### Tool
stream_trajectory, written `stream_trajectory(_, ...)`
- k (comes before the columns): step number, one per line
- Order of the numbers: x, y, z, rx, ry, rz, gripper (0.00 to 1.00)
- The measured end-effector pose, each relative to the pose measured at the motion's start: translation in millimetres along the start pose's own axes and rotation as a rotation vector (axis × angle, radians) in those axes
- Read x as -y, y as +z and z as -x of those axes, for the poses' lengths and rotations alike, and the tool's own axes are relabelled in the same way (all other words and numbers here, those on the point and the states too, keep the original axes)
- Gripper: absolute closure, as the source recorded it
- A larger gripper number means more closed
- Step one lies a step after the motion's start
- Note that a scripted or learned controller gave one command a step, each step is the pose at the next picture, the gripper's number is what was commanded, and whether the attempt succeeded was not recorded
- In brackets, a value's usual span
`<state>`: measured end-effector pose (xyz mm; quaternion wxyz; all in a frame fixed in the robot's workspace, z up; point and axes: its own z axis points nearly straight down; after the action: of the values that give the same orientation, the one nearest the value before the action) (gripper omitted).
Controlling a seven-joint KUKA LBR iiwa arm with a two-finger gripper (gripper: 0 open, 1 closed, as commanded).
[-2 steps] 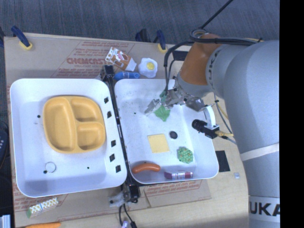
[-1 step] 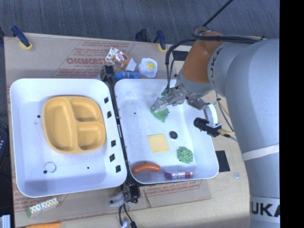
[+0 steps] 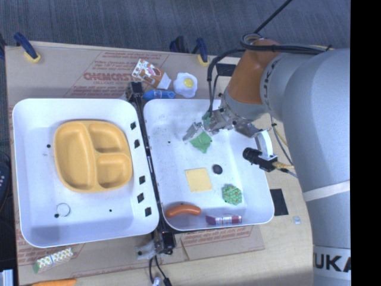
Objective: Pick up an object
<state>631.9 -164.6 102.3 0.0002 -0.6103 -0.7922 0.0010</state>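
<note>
The gripper is hovering at the green block in the right bin; whether it is gripping cannot be told. It should be centring over the block before lifting.

My gripper sits low in the right white bin, crowded by a green leafy piece. Open floor lies toward the bin's left wall; a yellow square slice, small dark disc and orange sausage block the near side.
</note>
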Motion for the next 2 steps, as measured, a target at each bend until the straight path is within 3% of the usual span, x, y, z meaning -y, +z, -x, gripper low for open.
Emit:
stream_trajectory(1, -0.6, -10.5, 0.1, 0.001, -0.004, 0.0, 1.0)
stream_trajectory(2, -0.5, -10.4, 0.0, 0.001, -0.004, 0.0, 0.0)
